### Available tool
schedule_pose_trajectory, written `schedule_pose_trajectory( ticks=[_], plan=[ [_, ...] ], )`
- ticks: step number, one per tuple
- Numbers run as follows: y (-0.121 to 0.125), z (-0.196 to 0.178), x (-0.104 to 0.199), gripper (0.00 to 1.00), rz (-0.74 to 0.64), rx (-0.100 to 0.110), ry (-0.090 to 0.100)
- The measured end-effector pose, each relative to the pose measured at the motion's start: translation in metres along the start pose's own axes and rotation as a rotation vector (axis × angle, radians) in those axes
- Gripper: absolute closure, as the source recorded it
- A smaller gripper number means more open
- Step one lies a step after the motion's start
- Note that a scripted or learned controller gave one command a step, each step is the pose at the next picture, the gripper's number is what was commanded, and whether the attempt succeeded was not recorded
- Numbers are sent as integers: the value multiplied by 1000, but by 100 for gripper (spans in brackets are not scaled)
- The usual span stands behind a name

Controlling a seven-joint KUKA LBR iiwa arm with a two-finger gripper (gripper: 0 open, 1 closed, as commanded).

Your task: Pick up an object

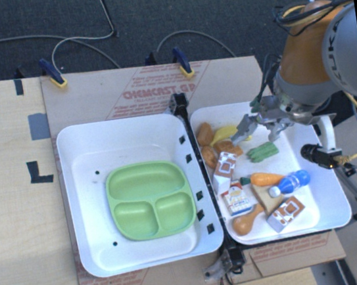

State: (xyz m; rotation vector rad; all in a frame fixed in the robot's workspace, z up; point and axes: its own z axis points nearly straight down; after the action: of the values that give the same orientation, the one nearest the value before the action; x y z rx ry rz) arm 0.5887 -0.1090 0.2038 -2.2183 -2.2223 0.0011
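The right bin [337, 204] holds a heap of toy food. In it lie a green pod [262, 152], a yellow piece [225, 133], an orange carrot [265, 178], a blue bottle [291, 183], two small cartons [226, 165] [237, 198] and a brown box [286, 212]. My gripper [260, 131] hangs over the bin's far part, just above the green pod and right of the yellow piece. Its two fingers are spread apart, open, with nothing between them.
The left bin [82, 186] bears a green divided plate [151, 199]. A black divider [195, 162] runs between the bins. Brown and orange pieces [204, 132] lie against the right bin's left wall. A black cable fitting [318, 154] hangs off the arm by the right rim.
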Motion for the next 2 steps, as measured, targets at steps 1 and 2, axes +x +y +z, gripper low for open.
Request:
schedule_pose_trajectory(
  ticks=[1,2],
  plan=[
    [26,69,13,0,1,3,-1],
    [60,116,5,0,0,-7,0]
  ],
)
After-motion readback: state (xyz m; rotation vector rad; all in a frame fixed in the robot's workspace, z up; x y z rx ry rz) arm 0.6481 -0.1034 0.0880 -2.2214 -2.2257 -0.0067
